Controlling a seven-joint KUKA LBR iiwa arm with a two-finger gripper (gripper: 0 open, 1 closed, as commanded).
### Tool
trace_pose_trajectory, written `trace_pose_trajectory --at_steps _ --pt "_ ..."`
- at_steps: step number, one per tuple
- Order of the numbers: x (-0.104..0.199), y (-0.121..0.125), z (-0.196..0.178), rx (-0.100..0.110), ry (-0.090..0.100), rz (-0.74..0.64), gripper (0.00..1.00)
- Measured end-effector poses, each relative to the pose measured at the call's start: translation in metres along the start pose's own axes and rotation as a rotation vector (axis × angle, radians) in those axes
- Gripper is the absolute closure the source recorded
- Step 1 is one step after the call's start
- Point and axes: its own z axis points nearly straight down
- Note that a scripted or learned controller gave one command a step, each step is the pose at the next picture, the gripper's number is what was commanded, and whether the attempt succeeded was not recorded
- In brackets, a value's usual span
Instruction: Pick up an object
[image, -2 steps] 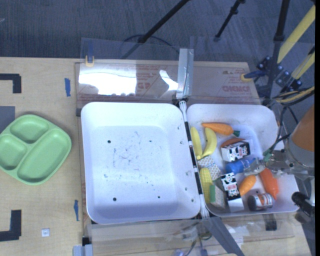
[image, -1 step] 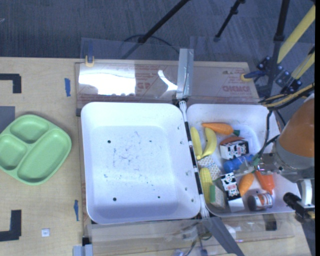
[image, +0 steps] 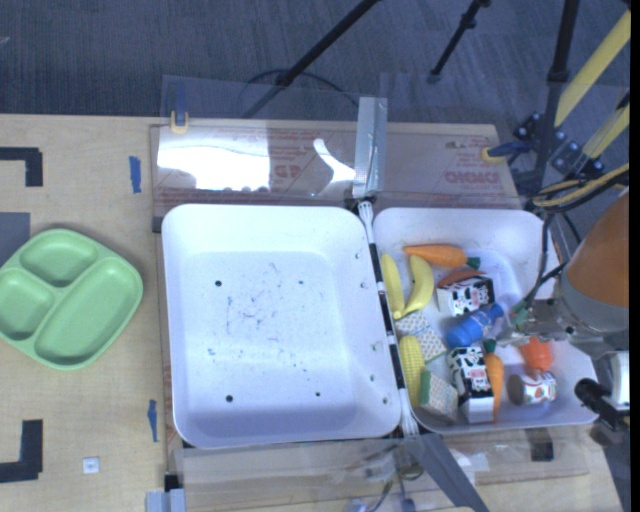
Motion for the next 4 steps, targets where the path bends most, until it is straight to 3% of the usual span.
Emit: trace_pose_trajectory --at_steps 1,2,3,4 --pt "0.084 0.104 -0.091 0.048 0.033 -0.188 1.00" --pt "0.084 0.104 -0.091 0.049 0.033 -0.188 0.00" --pt "0.077 0.140 0.010 0.052 0.030 -0.059 0.00" --pt "0.050 0.150 0.040 0.048 0.030 -0.119 0.00"
